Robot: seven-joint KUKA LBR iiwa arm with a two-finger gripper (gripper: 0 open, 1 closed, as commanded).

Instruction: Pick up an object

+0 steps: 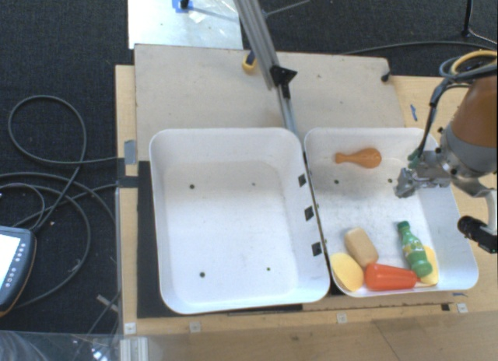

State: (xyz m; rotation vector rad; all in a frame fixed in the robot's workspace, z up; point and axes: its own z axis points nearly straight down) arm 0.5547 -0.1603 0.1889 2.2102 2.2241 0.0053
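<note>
No legible text, label, brand, number or sign appears. The green bottle (414,249) in the right bin (459,231) bears a pale band, too small to read; the screen (9,262) at left shows nothing readable.

orange drumstick (359,158) lies flat, alone at the right bin's (459,227) far end.

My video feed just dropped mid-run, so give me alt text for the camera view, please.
The gripper hangs over the upper right part of the right bin, holding nothing visible. That bin holds an orange drumstick near its far edge and, clustered at its near edge, a tan block, a yellow piece, a red-orange carrot and a green bottle. The left bin sits beside it.
</note>
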